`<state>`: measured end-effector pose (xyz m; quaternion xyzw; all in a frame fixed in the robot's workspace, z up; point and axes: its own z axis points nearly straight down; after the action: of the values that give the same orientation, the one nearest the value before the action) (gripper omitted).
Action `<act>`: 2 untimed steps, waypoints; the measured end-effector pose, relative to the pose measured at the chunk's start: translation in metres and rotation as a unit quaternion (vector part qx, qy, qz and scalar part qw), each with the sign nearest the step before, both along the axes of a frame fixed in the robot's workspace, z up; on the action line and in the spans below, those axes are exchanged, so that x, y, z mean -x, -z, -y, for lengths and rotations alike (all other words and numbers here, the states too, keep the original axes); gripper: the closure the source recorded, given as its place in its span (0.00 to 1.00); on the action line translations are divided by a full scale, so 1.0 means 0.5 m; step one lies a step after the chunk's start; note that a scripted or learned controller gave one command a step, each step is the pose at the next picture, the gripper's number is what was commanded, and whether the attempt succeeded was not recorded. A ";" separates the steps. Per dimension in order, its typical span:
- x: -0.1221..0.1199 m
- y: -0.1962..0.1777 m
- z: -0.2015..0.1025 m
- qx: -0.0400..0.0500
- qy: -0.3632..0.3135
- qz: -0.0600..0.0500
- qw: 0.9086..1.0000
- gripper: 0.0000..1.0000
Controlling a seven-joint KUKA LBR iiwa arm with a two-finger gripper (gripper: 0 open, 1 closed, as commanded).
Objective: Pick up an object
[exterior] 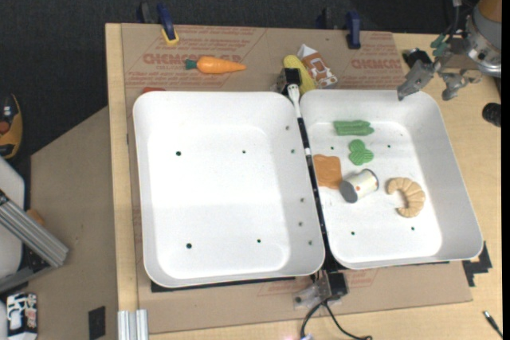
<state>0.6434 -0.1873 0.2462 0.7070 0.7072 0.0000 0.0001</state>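
The right bin (pixel 446 171) holds a green pea pod (pixel 351 127), a small green leafy piece (pixel 360 152), an orange-brown slab (pixel 327 170), a white cylinder with a grey end (pixel 358 185) and a tan croissant (pixel 407 196). My gripper (pixel 434 84) hangs above the bin's far right corner, with its two fingers spread apart and nothing between them. It stands well behind and to the right of all the objects.
The left bin (pixel 159 195) lies beside the right one. Behind the bins on the cardboard lie an orange carrot (pixel 217 66), a yellow banana-like item (pixel 299 72) and a small orange-and-white packet (pixel 319 69). Two blue clamps (pixel 167 24) hold the board's far edge.
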 end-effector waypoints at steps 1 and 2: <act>0.050 0.334 -0.082 -0.003 -0.001 -0.006 1.000 0.00; 0.042 0.295 -0.075 0.001 0.000 0.002 1.000 1.00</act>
<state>0.6227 -0.1495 0.0988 0.7071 0.7071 0.0008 0.0017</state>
